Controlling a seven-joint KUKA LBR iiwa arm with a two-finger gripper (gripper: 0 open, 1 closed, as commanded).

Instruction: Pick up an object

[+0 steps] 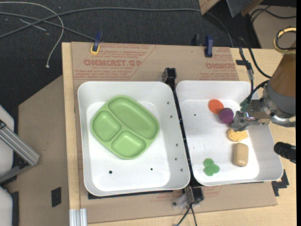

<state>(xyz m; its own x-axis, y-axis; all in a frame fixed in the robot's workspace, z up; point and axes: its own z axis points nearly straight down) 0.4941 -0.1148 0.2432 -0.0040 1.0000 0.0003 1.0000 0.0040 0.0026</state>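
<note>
The right bin (197, 140) holds several small objects. An orange piece (216, 105) lies toward the back, with a purple ball (226, 115) just in front of it. A yellow piece (238, 135) sits below them, then a tan block (240, 154) and a green toy (210, 167) near the front. My gripper (241, 120) reaches in from the right and hangs low between the purple ball and the yellow piece, close to both. Its tips are too small and dark to read.
The left bin (94, 168) carries a green divided plate (124, 126). A black clamp (169, 74) sits between the bins at the back. Blue clips (97, 41) hold the cardboard base. Cables run along the right side.
</note>
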